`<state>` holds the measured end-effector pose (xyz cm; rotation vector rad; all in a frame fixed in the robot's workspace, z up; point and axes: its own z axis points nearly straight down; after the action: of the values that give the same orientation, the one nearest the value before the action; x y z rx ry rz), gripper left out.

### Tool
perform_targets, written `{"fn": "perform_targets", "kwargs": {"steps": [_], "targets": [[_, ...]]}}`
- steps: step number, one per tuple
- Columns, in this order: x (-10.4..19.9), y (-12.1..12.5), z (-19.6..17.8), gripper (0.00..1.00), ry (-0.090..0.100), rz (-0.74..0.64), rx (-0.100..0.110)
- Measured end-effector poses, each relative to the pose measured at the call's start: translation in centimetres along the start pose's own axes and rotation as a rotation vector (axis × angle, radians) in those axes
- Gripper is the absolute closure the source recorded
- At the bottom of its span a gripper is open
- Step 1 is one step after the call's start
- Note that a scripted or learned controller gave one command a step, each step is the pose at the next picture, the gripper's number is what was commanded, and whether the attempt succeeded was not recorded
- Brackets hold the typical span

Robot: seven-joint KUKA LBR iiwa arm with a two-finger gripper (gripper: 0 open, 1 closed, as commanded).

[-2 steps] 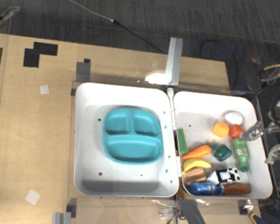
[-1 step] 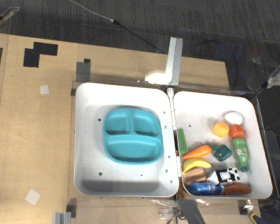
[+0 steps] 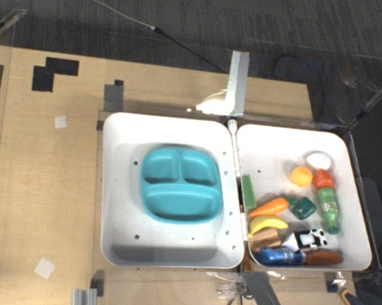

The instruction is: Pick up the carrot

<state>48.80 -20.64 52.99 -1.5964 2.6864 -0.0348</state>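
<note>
Carrot (image 3: pixel 270 206): tapered, glossy orange (plastic-looking), right bin (image 3: pixel 353 168)

One fixed camera looks down at a slant (from well above) on both bins (image 3: pixel 233 249) side by side.

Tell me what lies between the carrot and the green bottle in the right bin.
In the camera view, a small dark green block sits between the carrot and the green bottle, close to the carrot's tip.

You find no text you can read here. The green bottle (image 3: pixel 328 208) in the right bin (image 3: pixel 353 168) carries a pale label, too small to make out.
</note>
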Motion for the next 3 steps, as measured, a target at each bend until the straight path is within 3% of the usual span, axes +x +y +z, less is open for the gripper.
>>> {"fn": "perform_targets", "kwargs": {"steps": [1,2,3], "targets": [[-0.3,-0.3,-0.7,1.0,-0.006,0.0,0.0],[-0.3,-0.3,-0.7,0.0,-0.005,0.001,0.0],[-0.5,-0.4,-2.0,1.0,-0.01,0.003,0.013]]}}
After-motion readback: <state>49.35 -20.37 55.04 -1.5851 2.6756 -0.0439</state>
